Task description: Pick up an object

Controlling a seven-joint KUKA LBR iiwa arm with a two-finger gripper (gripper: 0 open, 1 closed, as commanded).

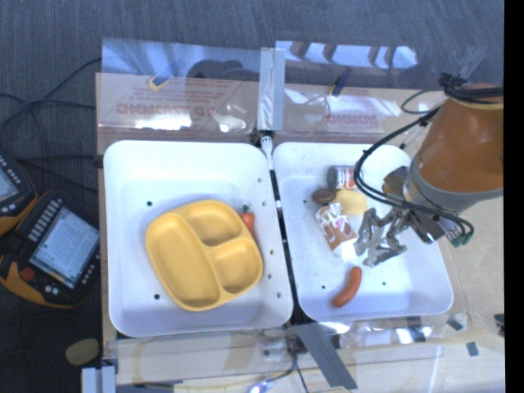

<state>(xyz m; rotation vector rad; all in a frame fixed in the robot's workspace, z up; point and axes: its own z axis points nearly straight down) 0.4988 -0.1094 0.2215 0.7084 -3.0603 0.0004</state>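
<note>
Where the left bin [123,219] sits, a yellow divided tray [205,254] lies flat, an orange item [248,219] touching its right rim; right bin [434,293] holds a patterned packet [335,224], brown piece [324,195], small can [343,176], sausage [347,286]; gripper [378,240] low beside the packet, fingers spread, pinching nothing.
</note>
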